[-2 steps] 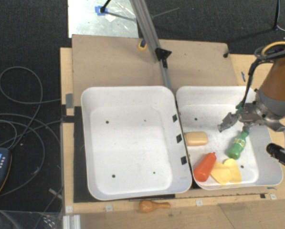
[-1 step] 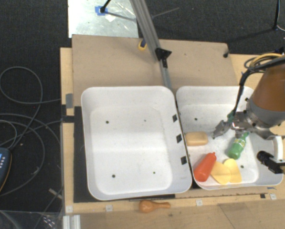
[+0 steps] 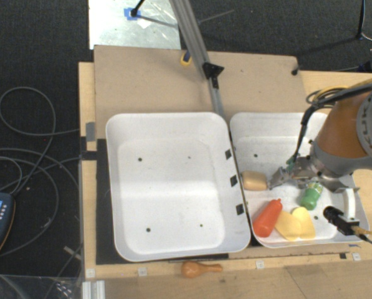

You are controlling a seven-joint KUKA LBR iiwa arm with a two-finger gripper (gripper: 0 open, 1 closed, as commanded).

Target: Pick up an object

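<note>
Crowding the right bin's (image 3: 248, 129) lower half are four objects: tan block (image 3: 254, 180), red bottle (image 3: 268, 217), yellow piece (image 3: 296, 225), green item (image 3: 310, 196). Just above them the gripper (image 3: 284, 176) hangs, its opening impossible to tell. At centre frame, the left bin (image 3: 120, 129) offers open room.

The arm's gripper (image 3: 284, 177) hangs low in the right bin (image 3: 260, 132), just beside a tan block (image 3: 254, 180) at its left wall. Near the front edge lie a red bottle (image 3: 268, 217), a yellow piece (image 3: 296, 225) and a green object (image 3: 310, 196).
</note>
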